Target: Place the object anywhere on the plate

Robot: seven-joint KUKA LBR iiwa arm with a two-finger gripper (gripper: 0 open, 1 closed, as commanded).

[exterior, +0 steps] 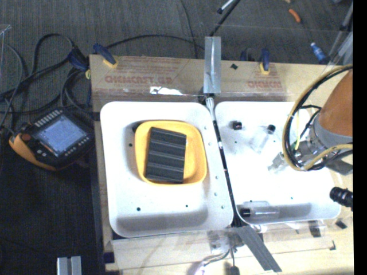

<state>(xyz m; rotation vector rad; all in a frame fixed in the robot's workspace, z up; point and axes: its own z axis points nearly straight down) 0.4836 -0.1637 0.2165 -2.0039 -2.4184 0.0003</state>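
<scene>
Camera view: claw over right bin, finger state unclear; dark ridged block on yellow plate.

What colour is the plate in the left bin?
Yellow; the plate shows best in the camera view.

Faint, unreadable red lettering on cardboard

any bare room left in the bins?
Left bin: bare floor in front of the plate; a dark block covers the plate's middle. Right bin: bare centre, between small bits at the back and the arm.
</scene>
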